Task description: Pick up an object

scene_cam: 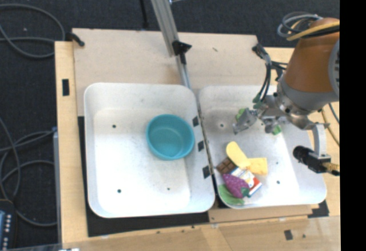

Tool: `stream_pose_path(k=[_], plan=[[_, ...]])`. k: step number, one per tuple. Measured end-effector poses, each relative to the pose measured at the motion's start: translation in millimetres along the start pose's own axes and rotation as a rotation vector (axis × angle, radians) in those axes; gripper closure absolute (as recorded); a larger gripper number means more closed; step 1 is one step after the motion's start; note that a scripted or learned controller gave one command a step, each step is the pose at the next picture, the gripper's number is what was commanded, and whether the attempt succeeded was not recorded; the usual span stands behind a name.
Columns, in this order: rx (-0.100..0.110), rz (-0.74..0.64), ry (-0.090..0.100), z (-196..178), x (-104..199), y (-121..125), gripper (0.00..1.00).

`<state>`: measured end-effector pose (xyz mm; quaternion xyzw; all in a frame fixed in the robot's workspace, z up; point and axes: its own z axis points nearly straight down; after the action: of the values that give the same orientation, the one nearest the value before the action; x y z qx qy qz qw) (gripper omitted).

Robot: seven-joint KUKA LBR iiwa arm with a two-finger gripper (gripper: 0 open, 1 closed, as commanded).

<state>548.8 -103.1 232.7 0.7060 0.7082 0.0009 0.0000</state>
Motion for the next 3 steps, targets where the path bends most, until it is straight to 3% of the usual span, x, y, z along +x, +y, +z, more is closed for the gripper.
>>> stream_pose_path(k=[1,3], plan=[[-0.001,0.001,0.0,-0.1,-0.1,0.1,0.0],[0.007,0.005,-0.002,98.4,-2.6,-12.3,0.0]])
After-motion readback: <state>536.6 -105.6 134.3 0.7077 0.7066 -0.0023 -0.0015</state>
